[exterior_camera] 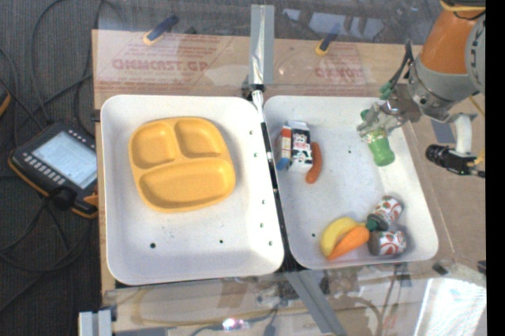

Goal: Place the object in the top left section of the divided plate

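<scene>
Dark carpet (47, 27), cables; wooden bench (173, 66); gripper (377, 129) pinching green bottle (382, 148) over right bin (347, 192).

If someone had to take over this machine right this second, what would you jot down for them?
Gripper: over the right bin's upper right part, with a green object at its fingers; whether it is truly gripped is unclear.
Divided plate: yellow, in the left bin, all three sections bare.
Also in the right bin: a small carton, a red sausage-like piece, a banana, a carrot and two cans.
Done: nothing placed yet.
Left: carry the object across to the plate's top left section and release.
</scene>
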`<state>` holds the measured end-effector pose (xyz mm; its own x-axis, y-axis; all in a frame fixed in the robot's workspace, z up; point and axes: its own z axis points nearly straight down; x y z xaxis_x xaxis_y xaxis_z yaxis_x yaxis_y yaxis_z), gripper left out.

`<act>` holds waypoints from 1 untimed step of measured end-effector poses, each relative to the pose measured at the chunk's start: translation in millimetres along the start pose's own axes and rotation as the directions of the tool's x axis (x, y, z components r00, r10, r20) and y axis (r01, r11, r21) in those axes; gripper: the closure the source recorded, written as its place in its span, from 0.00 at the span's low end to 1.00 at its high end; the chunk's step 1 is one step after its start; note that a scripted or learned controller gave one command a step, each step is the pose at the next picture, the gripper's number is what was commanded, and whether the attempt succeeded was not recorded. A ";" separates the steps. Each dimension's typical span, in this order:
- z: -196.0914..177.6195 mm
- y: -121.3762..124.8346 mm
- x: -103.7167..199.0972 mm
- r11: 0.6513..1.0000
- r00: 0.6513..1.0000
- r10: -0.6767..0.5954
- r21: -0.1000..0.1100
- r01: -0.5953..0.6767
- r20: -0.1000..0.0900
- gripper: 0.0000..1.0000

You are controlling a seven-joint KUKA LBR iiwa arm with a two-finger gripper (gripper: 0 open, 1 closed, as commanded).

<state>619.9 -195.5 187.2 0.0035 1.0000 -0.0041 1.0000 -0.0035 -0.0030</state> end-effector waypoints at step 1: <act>-15.5 -56.8 61.9 1.000 1.000 -0.017 0.000 0.017 -0.003 1.00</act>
<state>563.3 -133.3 202.7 -0.0136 0.9999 -0.0007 0.9999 0.0136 -0.0027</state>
